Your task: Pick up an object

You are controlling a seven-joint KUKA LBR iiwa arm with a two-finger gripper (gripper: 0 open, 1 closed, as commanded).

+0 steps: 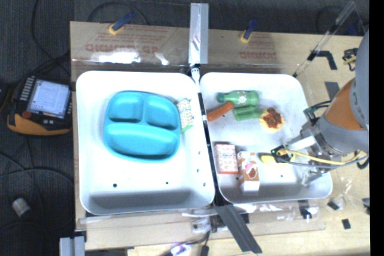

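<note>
The right bin (294,86) holds a green bottle (238,97) lying on its side, with an orange carrot-like piece (219,111) in front of it and a small green piece (246,113) beside that. A yellow and red toy food (272,119) lies to their right. Near the bin's front stand a red and white box (225,158) and a small carton (248,171). My gripper (302,160) hangs low over the bin's right front part, just right of the carton and apart from it. I see nothing held in it.
The left bin (96,186) carries a blue divided plate (143,123), with a small green and white packet (185,114) at its right edge. A metal strip (198,33) runs behind the wall between the bins. Clips and cables lie on the bench around them.
</note>
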